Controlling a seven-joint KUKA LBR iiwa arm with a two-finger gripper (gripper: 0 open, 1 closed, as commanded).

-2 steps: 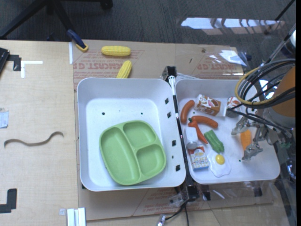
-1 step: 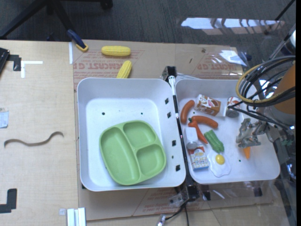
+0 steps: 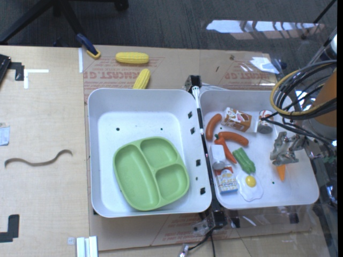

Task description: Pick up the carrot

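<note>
The carrot (image 3: 281, 172) is a small orange piece in the right bin (image 3: 300, 197), near its right wall. Just its pointed lower end shows; the rest is hidden under the metal gripper (image 3: 283, 153). The gripper sits directly over the carrot's upper end, reaching in from the right under a loop of black and yellow cables (image 3: 292, 98). I cannot tell whether it touches the carrot.
The right bin also holds two red sausages (image 3: 233, 138), a green vegetable (image 3: 244, 160), a fried egg (image 3: 251, 183), a bread packet (image 3: 237, 120) and small cartons (image 3: 227, 182). A green divided plate (image 3: 151, 171) lies in the left bin (image 3: 107, 143). Two corn cobs (image 3: 132, 58) lie beyond the bins.
</note>
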